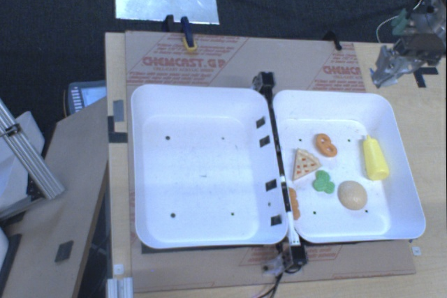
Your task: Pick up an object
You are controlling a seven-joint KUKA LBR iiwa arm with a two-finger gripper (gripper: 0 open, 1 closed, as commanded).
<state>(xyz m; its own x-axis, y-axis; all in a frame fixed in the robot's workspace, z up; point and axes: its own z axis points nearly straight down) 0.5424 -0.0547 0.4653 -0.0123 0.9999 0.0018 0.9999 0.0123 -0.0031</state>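
I see my wooden bench (pixel 119 171) carrying a printed cardboard sheet (pixel 209 59), and on that sheet 2 shallow white bins side by side, the left bin (pixel 150 171) touching the right bin (pixel 405 178).

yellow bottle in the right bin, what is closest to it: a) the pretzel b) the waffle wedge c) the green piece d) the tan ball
d, going by the gaps in the camera view: the yellow bottle lies along the bin's right side with the tan ball just below it.
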